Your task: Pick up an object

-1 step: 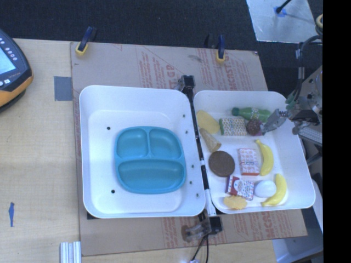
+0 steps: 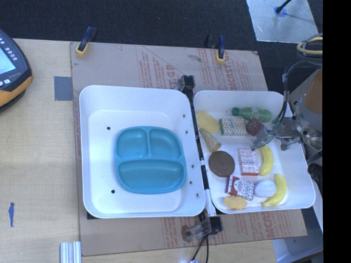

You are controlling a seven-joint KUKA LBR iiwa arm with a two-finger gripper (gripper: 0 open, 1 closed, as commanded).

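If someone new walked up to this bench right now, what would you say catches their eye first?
Probably the bright blue divided plate, lying alone in the middle of the left bin. Next comes the crowded right bin, packed with toy food: two bananas, one by the right wall and another at the lower right corner, plus a brown round cookie. The gripper hangs over that bin's upper right part.

Left bin [image 2: 88, 147] is plain white, holding a sky-blue plate [image 2: 149, 159]; right bin [image 2: 299, 171] is white too, and crowded with colour. There's a dark brown disc [image 2: 221, 163], two yellow bananas [image 2: 267, 160] [image 2: 277, 190], a white egg [image 2: 265, 188], a green bottle [image 2: 252, 113] at the far side. Red-and-white cartons [image 2: 249, 161] [image 2: 240, 187] sit among them, a speckled pale green packet [image 2: 233, 126] beside a maroon ball [image 2: 254, 127], all on tan cardboard [image 2: 164, 64] with red print.
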